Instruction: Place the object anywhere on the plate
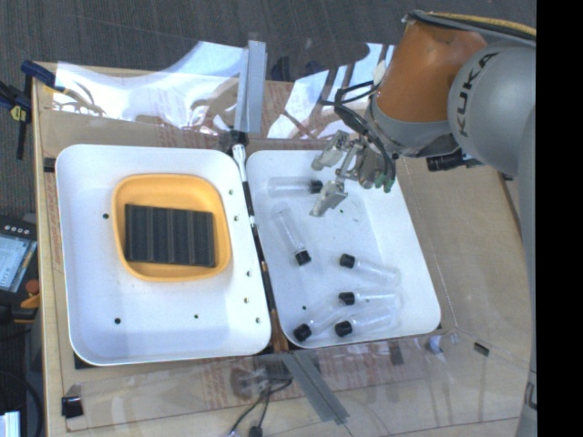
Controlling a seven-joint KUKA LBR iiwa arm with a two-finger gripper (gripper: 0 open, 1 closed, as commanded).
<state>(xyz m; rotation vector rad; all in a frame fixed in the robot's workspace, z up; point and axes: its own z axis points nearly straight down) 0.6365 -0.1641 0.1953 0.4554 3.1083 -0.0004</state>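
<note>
Your gripper (330, 196) hovers over the right bin (414, 244), fingers narrow, holding nothing. The tubes (290, 235) all lie in that bin; the plate (171, 228) waits. You've everything left to do.

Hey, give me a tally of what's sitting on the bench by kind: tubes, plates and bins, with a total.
Clear tubes with black caps: 6, all in the right bin
Yellow plate: 1, in the left bin
White bins: 2
Total: 9
</note>
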